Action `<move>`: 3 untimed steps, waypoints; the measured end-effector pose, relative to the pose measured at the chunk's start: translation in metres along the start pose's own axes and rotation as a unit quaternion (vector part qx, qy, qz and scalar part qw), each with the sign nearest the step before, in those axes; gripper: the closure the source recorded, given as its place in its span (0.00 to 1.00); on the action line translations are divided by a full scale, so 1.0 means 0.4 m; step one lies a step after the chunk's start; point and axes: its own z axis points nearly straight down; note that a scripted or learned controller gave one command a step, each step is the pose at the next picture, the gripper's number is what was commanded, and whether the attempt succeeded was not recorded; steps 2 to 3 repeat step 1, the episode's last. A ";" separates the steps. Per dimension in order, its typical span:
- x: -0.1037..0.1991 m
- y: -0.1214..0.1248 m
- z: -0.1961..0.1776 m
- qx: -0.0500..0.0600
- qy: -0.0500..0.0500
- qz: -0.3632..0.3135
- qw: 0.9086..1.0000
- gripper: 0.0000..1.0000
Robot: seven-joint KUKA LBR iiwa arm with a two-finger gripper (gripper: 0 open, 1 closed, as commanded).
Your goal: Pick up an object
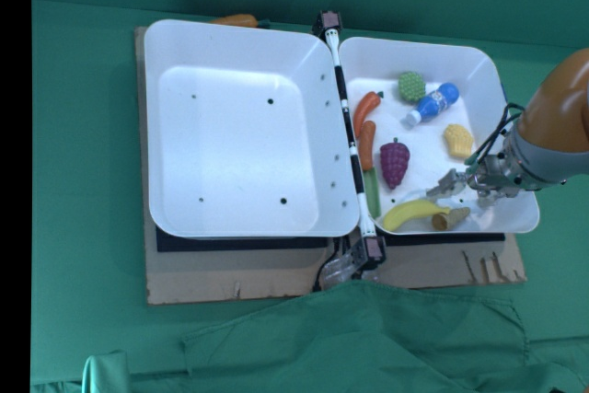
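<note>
The right bin (489,69) holds several toy foods: a purple grape bunch (395,163), a yellow banana (413,213), a tan cone-shaped piece (451,218), a yellow corn piece (457,140), a blue and white bottle (433,104), a green bumpy ball (411,86), two orange carrots (367,108) and a thin green piece (372,191). My gripper (451,190) hangs low over the bin's front right corner, just above the banana's right end and the cone. It looks open, with nothing between its fingers.
The left bin (153,106) lies beside the right one, with a black-and-white divider bar (347,120) between them. An orange object (236,19) lies behind the left bin's far rim. Cardboard (230,276) sits under both bins. Green cloth (368,336) is bunched at the front.
</note>
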 end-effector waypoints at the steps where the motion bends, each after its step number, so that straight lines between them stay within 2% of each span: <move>1: -0.008 0.006 -0.042 -0.007 -0.004 0.002 1.000 1.00; 3: -0.008 0.006 -0.042 -0.007 -0.004 0.002 1.000 1.00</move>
